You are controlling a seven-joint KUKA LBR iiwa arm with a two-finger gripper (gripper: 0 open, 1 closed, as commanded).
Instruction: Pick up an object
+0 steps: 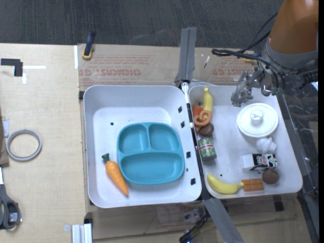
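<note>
Banana [223, 186] in R bin [288, 135]; L bin [93, 135]: blue tray [150, 153], carrot [116, 176]; pincer [242, 96] state unclear.

arm [298, 24]: orange band; grey wrist; black cables; metallic gripper [242, 96]

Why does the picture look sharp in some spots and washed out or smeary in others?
In the camera view, bright overhead light bleaches the white lidded pot and the right bin's floor, hiding detail; the blue tray and carrot stay crisp with soft shadows; the orange-banded arm, close to the lens, looks soft, and the tool beneath it is hard to read.
</note>
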